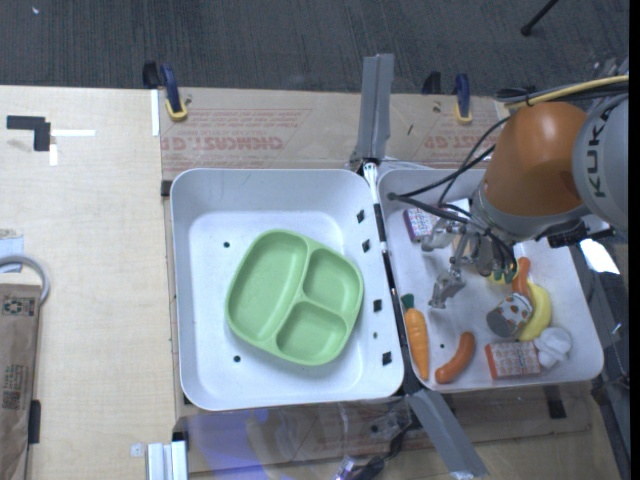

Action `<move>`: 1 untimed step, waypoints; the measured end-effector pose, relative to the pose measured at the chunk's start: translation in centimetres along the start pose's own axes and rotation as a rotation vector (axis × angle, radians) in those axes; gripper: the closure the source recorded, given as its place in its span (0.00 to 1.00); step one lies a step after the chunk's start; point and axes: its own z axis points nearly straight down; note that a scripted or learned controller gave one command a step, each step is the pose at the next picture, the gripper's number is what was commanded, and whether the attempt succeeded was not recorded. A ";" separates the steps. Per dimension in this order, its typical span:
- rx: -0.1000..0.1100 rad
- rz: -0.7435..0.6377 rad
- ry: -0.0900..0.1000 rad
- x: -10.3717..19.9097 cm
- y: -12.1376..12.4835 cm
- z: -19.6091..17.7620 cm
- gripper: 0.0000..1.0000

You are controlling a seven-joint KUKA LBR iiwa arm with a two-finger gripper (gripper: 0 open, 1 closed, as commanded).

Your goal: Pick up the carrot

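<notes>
Since the carrot (417, 342) looks light, stiff and smooth, I would grip mid-body; the hand (447, 290) hangs empty, opening unclear.

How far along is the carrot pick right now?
Nothing is done yet: the carrot lies on the floor of the right bin, by its left wall, beside a sausage. In hand: the gripper hangs above and just right of the carrot, holding nothing. Left: descend, grasp and lift.

The carrot (417, 344) lies in the right bin (580, 278), left of the sausage (454, 357).
</notes>
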 end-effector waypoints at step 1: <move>-0.001 -0.295 0.004 8.0 -1.3 0.0 0.00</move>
